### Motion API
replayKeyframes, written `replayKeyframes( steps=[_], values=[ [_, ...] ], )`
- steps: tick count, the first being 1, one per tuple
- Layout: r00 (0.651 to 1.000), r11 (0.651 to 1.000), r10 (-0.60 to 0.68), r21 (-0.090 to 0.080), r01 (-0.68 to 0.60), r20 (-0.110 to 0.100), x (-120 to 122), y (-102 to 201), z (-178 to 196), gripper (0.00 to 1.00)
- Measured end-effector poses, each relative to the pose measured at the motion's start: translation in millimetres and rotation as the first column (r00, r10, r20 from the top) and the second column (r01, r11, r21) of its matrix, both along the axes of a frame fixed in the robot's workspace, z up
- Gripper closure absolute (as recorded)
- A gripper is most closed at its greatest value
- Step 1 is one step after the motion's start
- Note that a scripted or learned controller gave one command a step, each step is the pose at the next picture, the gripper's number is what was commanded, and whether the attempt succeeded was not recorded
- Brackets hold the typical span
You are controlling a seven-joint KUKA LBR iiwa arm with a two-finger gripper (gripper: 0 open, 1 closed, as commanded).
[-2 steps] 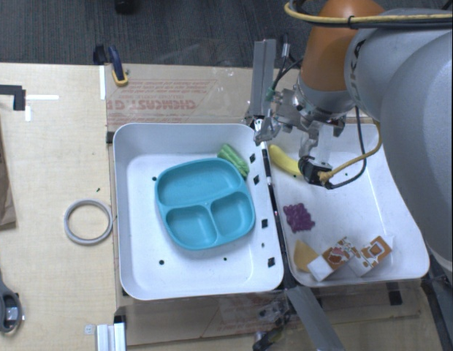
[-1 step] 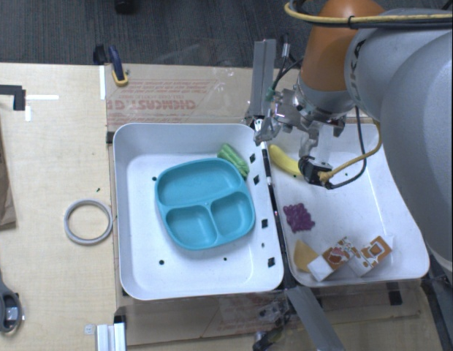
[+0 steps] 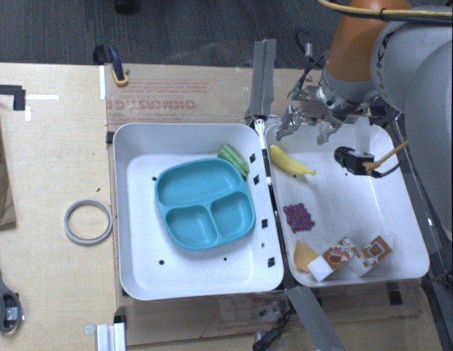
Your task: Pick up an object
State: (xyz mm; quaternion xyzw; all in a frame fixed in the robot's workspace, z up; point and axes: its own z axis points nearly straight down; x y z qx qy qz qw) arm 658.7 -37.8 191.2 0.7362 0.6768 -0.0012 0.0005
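While its two metal fingers hang spread apart with nothing between them, the gripper (image 3: 308,129) hovers over the far end of the right bin (image 3: 402,218), just beyond a yellow banana (image 3: 289,161) lying on the bin floor near the left wall. Above the claw, the arm's orange band (image 3: 362,31) and grey body rise toward the upper right, trailing black and yellow cables. Nearer the camera in the same bin sit a bunch of purple grapes (image 3: 299,216), a yellow cheese wedge (image 3: 305,255) and two small brown-and-white cartons (image 3: 354,255), the wedge and cartons close together along the near wall. In the left bin (image 3: 131,218), a blue divided plate (image 3: 204,203) lies tilted across the middle, with a green toy vegetable (image 3: 234,159) touching its far edge. On the wooden bench (image 3: 51,167) to the left, well apart from the bins, rest a grey tape ring (image 3: 88,221) and, at the lower edge, a pair of scissors (image 3: 4,303). A flattened cardboard sheet (image 3: 175,97) lies behind the left bin.
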Motion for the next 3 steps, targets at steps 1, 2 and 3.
replayKeyframes(
  steps=[1, 2, 3],
  values=[
    [0.979, 0.979, 0.203, 0.002, -0.203, -0.002, -39.0, -13.7, -0.4, 0.0],
    [0.916, 0.916, 0.402, 0.0, -0.402, 0.002, 0.5, -41.5, 0.7, 0.0],
    [0.871, 0.871, 0.491, 0.001, -0.491, 0.001, -6.8, -28.4, 0.6, 0.0]
  ],
)
